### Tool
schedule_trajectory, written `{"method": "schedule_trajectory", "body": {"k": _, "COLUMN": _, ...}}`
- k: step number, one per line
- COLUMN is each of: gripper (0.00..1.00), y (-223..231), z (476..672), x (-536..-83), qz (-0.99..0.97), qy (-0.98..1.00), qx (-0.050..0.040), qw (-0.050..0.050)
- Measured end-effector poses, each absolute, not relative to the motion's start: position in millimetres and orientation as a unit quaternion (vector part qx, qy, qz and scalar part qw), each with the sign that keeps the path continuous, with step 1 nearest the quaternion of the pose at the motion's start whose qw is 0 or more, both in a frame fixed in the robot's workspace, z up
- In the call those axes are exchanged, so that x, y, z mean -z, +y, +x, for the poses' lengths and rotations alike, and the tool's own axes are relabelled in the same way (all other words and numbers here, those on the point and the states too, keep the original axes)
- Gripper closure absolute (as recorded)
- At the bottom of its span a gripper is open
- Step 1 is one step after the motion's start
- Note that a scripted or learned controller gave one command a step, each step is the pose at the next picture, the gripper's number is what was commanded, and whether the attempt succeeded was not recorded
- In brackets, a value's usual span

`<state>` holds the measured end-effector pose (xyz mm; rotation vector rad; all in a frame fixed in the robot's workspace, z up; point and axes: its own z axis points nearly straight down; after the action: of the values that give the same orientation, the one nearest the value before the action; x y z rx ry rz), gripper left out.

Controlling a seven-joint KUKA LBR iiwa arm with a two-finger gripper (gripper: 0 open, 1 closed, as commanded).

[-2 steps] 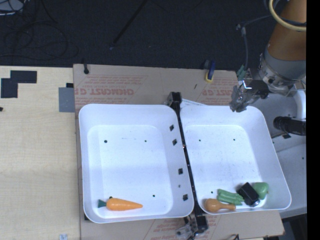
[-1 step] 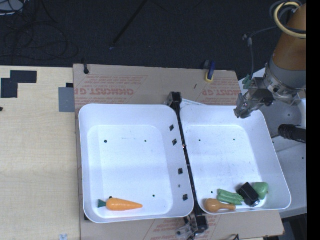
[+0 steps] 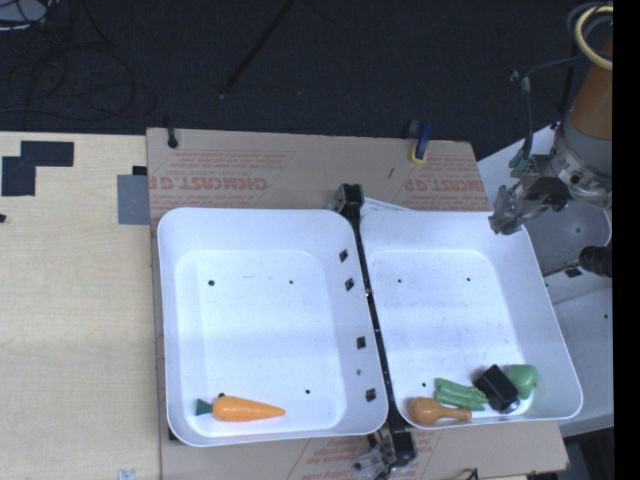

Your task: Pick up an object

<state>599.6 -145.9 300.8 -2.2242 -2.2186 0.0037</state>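
The bench (image 3: 70, 298) bears two white bins (image 3: 260, 233) on cardboard (image 3: 300, 173).

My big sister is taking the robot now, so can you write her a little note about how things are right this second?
Gripper: above the right bin's far right corner, holding nothing that the view shows.
Left bin: a toy carrot near its front edge.
Right bin, front right corner: a tan pear-shaped toy, a green bean-like toy, a black block and a green piece, all bunched together.
Done: nothing picked up yet.
Left: choose one object and pick it up.
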Motion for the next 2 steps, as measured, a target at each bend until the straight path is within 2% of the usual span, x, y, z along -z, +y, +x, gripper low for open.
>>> {"method": "schedule_trajectory", "body": {"k": 1, "gripper": 1.00, "y": -160.0, "z": 564.3, "x": -385.3, "qz": -0.708, "qy": -0.707, "qx": 0.0012, "qw": -0.003}}
{"method": "schedule_trajectory", "body": {"k": 2, "gripper": 1.00, "y": -191.6, "z": 510.0, "x": -430.1, "qz": -0.708, "qy": -0.706, "qx": 0.0001, "qw": -0.002}}
